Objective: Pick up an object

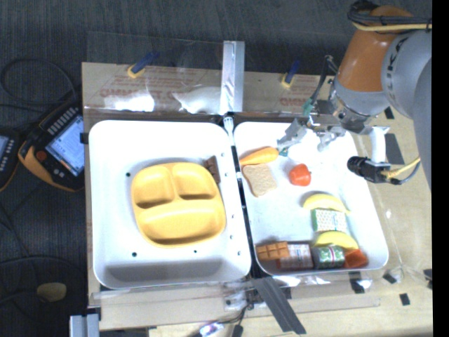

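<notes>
- While my gripper [307, 133] hung over the far end of the right bin [375, 220], its two fingers stood apart with nothing between them.
- Nearest to it lay an orange hot-dog-like piece [258, 155] against the bin's left wall, with a slice of toast [261, 180] just beside it and a small red piece [300, 175] in the open middle.
- Bare white floor lay around the red piece, giving me room on every side of it.
- Along the near and right edges things crowded: a yellow banana shape [324, 202], a green-and-white packet [328, 220], a brown bottle [286, 255] on its side, and a can [330, 255] touching it; I could not read their labels.
- Across the shared wall, the left bin [105, 188] held a yellow divided tray [178, 202], with a small dark thing [212, 167] half hidden at its corner.
</notes>
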`<state>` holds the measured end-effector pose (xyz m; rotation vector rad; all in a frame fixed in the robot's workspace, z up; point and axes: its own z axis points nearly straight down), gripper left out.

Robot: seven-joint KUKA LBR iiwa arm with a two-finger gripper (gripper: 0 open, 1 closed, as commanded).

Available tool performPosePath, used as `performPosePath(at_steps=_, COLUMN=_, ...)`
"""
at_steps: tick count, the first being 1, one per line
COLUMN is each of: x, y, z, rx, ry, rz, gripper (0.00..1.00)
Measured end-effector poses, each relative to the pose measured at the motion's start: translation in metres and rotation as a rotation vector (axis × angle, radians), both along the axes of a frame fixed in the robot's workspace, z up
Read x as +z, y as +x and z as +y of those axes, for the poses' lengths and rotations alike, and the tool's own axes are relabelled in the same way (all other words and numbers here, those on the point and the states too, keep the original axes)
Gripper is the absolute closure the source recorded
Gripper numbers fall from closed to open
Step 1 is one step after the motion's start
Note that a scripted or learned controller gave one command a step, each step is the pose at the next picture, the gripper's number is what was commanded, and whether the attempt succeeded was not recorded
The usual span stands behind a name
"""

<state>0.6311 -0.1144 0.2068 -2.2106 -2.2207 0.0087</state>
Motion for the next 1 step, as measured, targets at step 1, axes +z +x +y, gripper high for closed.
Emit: performPosePath(at_steps=1, x=-0.1181, y=0.0218, z=-0.0634, rx=0.224, ry=-0.002, rz=-0.010, gripper=0.00)
